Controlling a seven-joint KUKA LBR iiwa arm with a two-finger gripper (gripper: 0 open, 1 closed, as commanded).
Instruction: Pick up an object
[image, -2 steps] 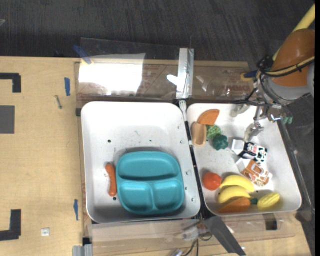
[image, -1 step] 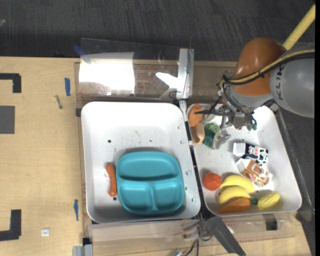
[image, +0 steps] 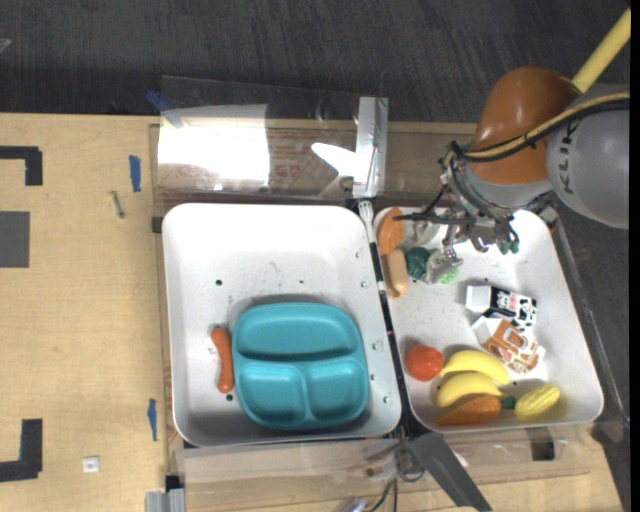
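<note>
The gripper hangs low over the far end of the right bin, under the orange band and the grey arm — and from this angle there is no telling how it is set, nor whether it has anything.

Take the right bin as the landmark. Just beside the gripper, at the bin's far-left corner, sits a small green object, with a hot-dog-shaped piece lying along the bin's left wall and an orange piece just beyond it. Toward the bin's middle lies a small white box, and next to it a black-and-white patterned item and an orange-and-white packet. Near the bin's front edge: a red-orange tomato, a bunch of bananas touching it, an orange-brown piece tucked under the bananas, and a yellow lemon at the front right.

Left of that bin — right alongside it — the left bin holds a teal divided plate with an orange carrot lying beside the plate's left edge. Beyond the bins, a sheet of clear plastic catches the glare.
</note>
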